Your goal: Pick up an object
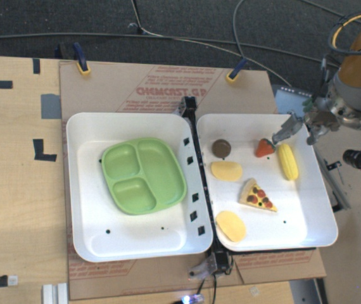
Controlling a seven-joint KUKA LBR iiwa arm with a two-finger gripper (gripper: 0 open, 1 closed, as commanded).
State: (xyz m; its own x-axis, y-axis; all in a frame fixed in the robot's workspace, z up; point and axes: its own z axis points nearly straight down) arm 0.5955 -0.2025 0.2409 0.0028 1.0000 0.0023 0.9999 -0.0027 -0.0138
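The left bin (79,189) holds a green divided plate (144,175); the right bin (313,223) holds toy food. The gripper (288,130) hangs at its far right, fingers spread above the strawberry (265,147) beside the corn (287,161), likely lining up a grasp.

Divided plate (144,176) in left bin (79,170); pizza slice (257,196) in right bin (307,223).

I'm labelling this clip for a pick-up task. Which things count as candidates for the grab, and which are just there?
Job: gripper; strawberry; corn cob; pizza slice; brown round piece; two yellow pieces.

Lying about: green divided plate; clamps; cables.
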